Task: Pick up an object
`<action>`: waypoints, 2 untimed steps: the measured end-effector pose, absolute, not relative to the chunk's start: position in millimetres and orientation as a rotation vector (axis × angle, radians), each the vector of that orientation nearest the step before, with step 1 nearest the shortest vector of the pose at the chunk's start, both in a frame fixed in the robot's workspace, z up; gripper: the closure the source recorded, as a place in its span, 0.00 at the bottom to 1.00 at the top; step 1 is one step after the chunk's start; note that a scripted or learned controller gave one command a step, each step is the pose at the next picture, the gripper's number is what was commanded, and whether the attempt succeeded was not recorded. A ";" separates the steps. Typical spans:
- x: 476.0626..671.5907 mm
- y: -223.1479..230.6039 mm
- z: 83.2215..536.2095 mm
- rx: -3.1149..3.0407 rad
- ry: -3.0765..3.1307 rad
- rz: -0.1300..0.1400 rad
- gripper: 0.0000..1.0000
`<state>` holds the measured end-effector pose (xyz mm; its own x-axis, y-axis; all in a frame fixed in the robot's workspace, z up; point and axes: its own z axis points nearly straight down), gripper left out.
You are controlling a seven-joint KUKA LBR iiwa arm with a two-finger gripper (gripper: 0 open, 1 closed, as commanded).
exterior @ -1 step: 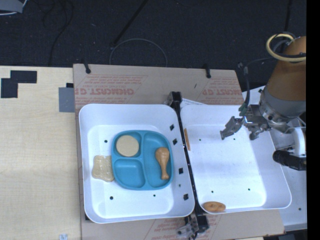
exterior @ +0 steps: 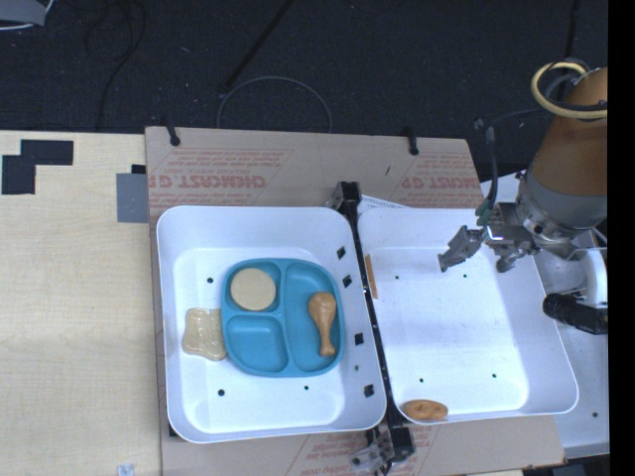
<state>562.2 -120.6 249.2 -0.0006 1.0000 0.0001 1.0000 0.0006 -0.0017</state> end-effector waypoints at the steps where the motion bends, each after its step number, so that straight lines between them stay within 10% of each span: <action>1: 560.2 -125.1 204.1 -2.217 -2.216 0.008 0.00; 2: 569.9 -122.5 151.0 -2.218 -2.218 0.005 0.00</action>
<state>569.9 -122.5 151.0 0.0000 1.0000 0.0013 1.0000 0.0000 -0.0062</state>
